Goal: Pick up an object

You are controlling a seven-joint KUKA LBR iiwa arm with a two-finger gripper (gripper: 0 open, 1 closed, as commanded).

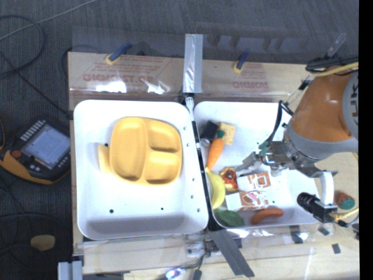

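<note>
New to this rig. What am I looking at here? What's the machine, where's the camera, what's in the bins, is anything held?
One camera, fixed above the bench, looks down at a slant. The grey and orange bulk at the right is a KUKA arm reaching in over the right bin. Its claw sits low over that bin, above the toys. I can't tell from this angle whether it is open or shut, and nothing is visibly held.

The left bin holds a yellow divided tray.

The right bin holds small toy foods: a carrot, a banana along the left wall, a green piece, a reddish sausage, and some small printed packets.

A handheld controller lies on the floor at the left.
</note>
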